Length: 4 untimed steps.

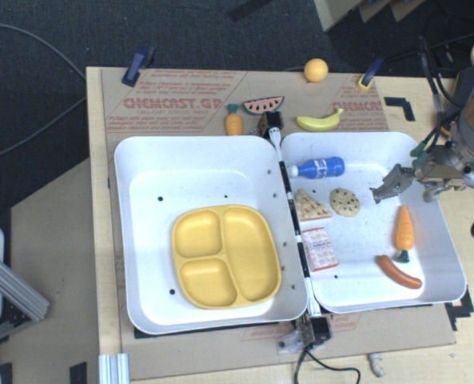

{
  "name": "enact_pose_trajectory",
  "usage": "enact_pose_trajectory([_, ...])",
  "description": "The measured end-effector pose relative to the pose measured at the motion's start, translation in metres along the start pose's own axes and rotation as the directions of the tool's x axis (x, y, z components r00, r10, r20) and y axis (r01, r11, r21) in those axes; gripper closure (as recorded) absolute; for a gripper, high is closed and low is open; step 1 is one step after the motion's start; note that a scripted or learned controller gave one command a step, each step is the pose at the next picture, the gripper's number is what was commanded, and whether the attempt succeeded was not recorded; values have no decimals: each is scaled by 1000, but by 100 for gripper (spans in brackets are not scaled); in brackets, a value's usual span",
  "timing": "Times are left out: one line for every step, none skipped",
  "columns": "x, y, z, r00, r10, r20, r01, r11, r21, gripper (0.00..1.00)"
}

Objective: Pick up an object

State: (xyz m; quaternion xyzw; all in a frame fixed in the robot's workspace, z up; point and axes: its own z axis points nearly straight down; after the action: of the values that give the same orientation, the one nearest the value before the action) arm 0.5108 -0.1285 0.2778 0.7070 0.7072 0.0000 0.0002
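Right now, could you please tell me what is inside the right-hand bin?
The right bin holds a blue bottle, a cookie, a pizza slice, a red-and-white packet, a carrot and a sausage. Nothing looks covered.

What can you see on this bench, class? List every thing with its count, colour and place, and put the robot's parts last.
Bins: 2, white, side by side
Divided tray: 1, yellow, left bin
Bottle: 1, blue, right bin
Cookie: 1, tan, right bin
Pizza slice: 1, right bin
Packet: 1, red-white, right bin
Carrot: 1, orange, right bin
Sausage: 1, red-orange, right bin
Banana: 1, yellow, behind bins
Watermelon slice: 1, behind bins
Ball: 1, orange, bench's far edge
Jaws: grey, over right bin
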Motion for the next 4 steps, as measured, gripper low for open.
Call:
enact_pose_trajectory([-59,15,46,1000,1,-1,-1,1000,2,0])
enact_pose_trajectory([-85,34,177,1000,1,-2,-1,1000,4,0])
enact_pose_trajectory([-79,2,194,1000,0,-1,0,1000,2,0])
enact_pose_trajectory([-79,3,183,1000,1,0,-1,1000,-1,100])
